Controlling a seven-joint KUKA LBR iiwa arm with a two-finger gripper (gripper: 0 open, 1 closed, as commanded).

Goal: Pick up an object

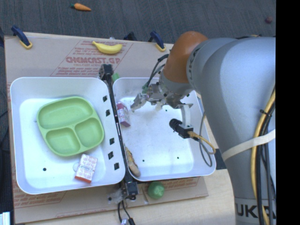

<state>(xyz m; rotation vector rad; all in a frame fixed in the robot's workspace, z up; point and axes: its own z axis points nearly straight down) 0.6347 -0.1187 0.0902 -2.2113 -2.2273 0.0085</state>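
Tool (137, 102) at twelve o'clock in the right bin (159, 172); finger state unclear. Pink packet (123, 114) hugs the wall, likely slips.

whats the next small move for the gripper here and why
Probably ease the gripper a little further toward the view's left and down onto the small pink-and-white packet lying by the divider wall of the right bin. The gripper hangs just up and right of it, with nothing seen between its fingers, and that packet is the nearest thing.
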